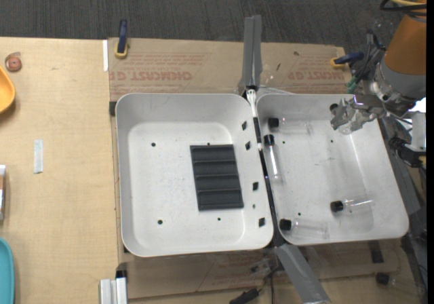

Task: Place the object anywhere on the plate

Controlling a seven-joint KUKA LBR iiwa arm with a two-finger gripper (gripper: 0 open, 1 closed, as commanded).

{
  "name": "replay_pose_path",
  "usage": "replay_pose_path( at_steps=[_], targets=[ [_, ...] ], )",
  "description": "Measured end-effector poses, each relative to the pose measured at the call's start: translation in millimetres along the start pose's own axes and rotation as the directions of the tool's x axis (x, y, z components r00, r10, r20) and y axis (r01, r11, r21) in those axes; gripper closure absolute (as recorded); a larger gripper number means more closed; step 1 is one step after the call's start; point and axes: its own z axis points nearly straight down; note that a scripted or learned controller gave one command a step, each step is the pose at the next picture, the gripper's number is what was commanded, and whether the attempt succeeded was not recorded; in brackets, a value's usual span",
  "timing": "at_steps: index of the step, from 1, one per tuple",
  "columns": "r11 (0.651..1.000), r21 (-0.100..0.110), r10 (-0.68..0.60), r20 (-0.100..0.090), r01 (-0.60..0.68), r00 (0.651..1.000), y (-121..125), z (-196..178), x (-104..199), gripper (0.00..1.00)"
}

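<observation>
Above the right bin [380,160], the gripper [347,118] hangs, nothing visibly held.

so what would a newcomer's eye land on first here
Probably the black ribbed rectangular plate, dark against the middle of the left shallow white bin. Next, the grey arm's orange band at the upper right, with the two-finger gripper over the right white bin's upper right corner, where small clear black-capped vials lie scattered.
</observation>
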Motion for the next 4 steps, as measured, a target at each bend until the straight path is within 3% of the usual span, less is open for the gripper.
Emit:
replay_pose_path(
  at_steps=[1, 2, 3, 4],
  targets=[
    [0.978, 0.001, 0.209, -0.001, -0.209, 0.978, -19, 115, 59, 1.0],
    [1.0, -0.001, -0.022, 0.0, 0.022, 1.0, 30, 14, 149, 1.0],
    [0.95, 0.0, -0.311, -0.001, 0.311, 0.95, 15, 14, 231, 1.0],
    [0.919, -0.001, -0.394, 0.0, 0.394, 0.919, -38, -63, 293, 1.0]
  ],
)
